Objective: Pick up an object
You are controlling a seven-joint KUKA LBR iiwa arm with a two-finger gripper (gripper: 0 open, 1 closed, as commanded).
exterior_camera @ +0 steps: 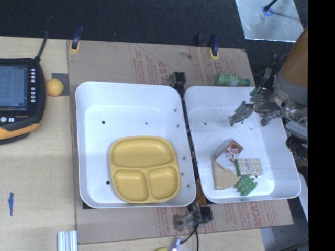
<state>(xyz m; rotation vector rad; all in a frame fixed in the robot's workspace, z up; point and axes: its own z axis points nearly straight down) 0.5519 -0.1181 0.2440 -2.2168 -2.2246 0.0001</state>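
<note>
The right white bin (209, 101) holds a small cluster near its front: a red-and-white card packet (230, 151), a tan wedge (224, 178), a green-patterned square packet (249, 167) and a green toothed piece (245, 185). My gripper (252, 115) hangs over the bin's back right part, above and behind the cluster, apart from it. Its two grey fingers are spread with nothing between them. The left white bin (94, 101) holds a yellow divided plate (145, 168).
A tablet-like controller (18, 95) and an orange ball (54, 87) lie left of the bins. A green object (233, 80) sits on the cardboard behind the right bin. Blue clamps (76, 37) hold the cardboard's back edge.
</note>
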